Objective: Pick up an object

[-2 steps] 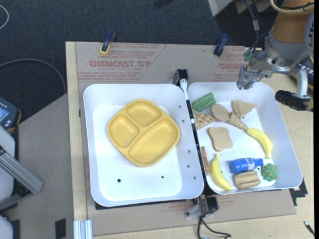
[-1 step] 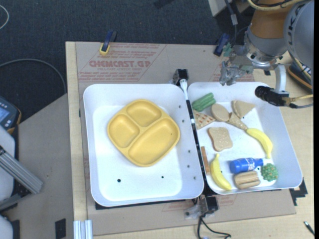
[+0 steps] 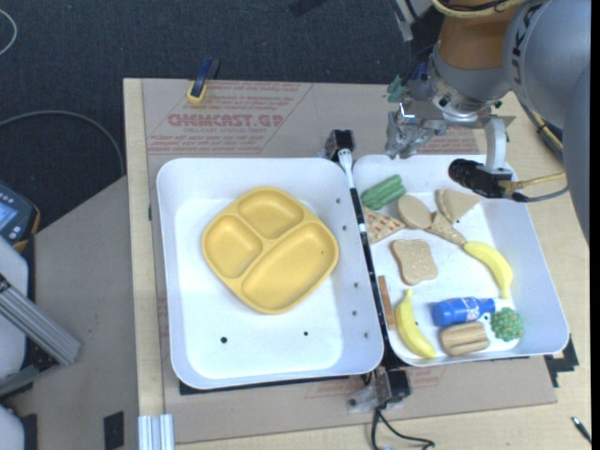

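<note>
The toy foods, green pickle among them, lie crowded in my right bin, none lifted. My gripper hovers above that bin's far edge, carrying nothing; whether its fingers are spread, I cannot tell. The yellow tray occupies the left bin.

Dark carpeted floor, tan cardboard-topped bench printed with red lettering, thin cable lying at left

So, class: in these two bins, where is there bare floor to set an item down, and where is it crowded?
Left bin: bare floor all round the yellow divided plate, widest along the near edge. Right bin: a free strip by the right wall beside the banana. Its centre and near corner are crowded with toy food.
</note>
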You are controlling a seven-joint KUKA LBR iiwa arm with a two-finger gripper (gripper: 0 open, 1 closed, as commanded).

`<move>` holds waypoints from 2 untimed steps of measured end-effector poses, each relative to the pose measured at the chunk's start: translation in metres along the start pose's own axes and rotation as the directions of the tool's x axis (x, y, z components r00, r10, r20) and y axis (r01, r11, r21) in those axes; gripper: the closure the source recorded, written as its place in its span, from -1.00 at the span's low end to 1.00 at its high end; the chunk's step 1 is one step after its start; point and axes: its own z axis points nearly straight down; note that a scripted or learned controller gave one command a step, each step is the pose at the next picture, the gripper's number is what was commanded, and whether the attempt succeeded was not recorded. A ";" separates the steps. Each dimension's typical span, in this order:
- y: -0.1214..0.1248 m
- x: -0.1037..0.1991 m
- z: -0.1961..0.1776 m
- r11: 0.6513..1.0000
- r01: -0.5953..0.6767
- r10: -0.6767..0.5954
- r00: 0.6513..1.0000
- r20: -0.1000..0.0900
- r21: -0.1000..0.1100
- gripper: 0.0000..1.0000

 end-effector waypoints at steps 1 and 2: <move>-0.005 0.064 0.012 1.000 0.003 -0.003 1.000 -0.003 0.005 1.00; -0.013 0.054 0.008 1.000 -0.005 0.005 1.000 0.000 0.004 1.00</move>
